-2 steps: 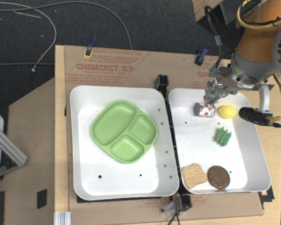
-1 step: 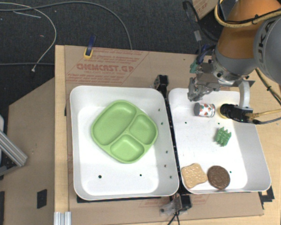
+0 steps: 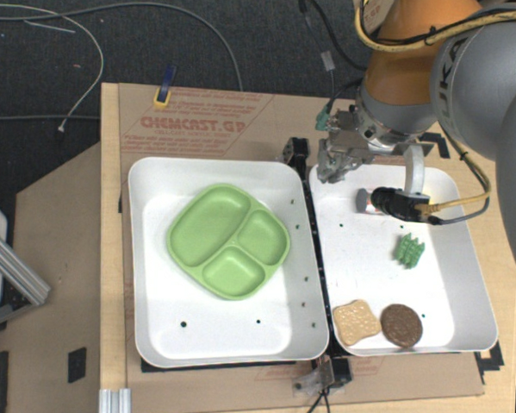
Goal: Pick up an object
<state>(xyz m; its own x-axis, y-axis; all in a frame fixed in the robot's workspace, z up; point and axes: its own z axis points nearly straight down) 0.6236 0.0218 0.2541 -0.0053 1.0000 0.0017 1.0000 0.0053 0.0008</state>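
Green toy piece (image 3: 409, 250), small, ridged and spiky-edged, is found lying loose on the floor of the right bin (image 3: 451, 280). It sits a little below and to the right of the hand (image 3: 333, 169), well apart from it. The hand is poised over that bin's upper left corner, close to the rim that meets the left bin (image 3: 153, 239). No object is seen in its grasp, and whether it is open or closed cannot be told, since its tip is blurred against the white plastic. The arm (image 3: 420, 72), grey with an orange band, is cut off by the upper and right edges. Farther down, near the right bin's lower rim, a square tan cracker (image 3: 356, 322) with a pitted face and a round brown cookie (image 3: 402, 325) are laid just beside each other. In the left bin a pale green divided plate (image 3: 229, 240), smooth, rounded and split into three compartments, is turned askew to the bin's sides. Both bins are carried on a cardboard sheet (image 3: 202, 121) printed in red, its lettering only partly readable.
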